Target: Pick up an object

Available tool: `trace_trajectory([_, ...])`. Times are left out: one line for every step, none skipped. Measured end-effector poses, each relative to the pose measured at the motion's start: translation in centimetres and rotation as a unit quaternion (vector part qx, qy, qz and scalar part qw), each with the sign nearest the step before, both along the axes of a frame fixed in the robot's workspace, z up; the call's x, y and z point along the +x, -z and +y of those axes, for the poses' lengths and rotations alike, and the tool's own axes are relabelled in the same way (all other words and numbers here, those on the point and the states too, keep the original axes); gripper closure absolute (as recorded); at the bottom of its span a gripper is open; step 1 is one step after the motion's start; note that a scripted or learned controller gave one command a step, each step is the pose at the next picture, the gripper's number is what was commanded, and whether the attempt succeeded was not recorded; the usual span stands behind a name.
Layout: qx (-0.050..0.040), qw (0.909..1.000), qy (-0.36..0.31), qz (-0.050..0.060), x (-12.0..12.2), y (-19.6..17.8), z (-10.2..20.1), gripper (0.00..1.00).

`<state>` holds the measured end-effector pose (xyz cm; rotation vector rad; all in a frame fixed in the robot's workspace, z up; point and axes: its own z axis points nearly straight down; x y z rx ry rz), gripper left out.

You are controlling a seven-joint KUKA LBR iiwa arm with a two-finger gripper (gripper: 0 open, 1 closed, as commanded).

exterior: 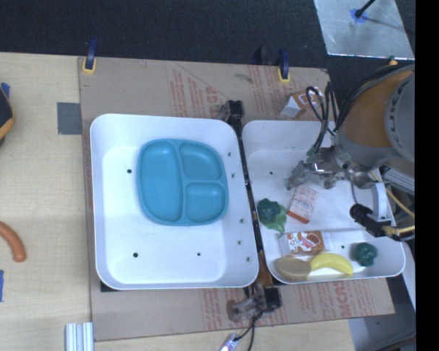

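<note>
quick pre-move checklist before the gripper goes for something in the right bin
1. Gripper over the right bin: ok, it hangs above the bin's upper middle.
2. Target beneath it: ok, the small red and white packet lies just below the gripper in the camera view.
3. Fingers open: cannot tell.
4. Packet free of neighbours: ok, the green broccoli lies apart to its left.
5. Other objects out of the way: ok, the banana and dark green piece lie along the bin's near edge.
6. Anything held already: cannot tell.
</note>
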<state>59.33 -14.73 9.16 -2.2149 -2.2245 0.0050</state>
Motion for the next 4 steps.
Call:
trace_trajectory([-0.0001,1.0,0.0,0.0,-2.9,0.0,-0.2,0.0])
trace_trajectory([-0.0004,1.0,0.001,-0.001,-2.2,-6.5,-6.5,0.0])
trace_trajectory([0.0001,1.0,-0.001,-0.001,1.6,-5.3,1.0,0.0])
trace_trajectory([-0.0001,1.0,0.0,0.001,-1.4,0.1,1.3,0.0])
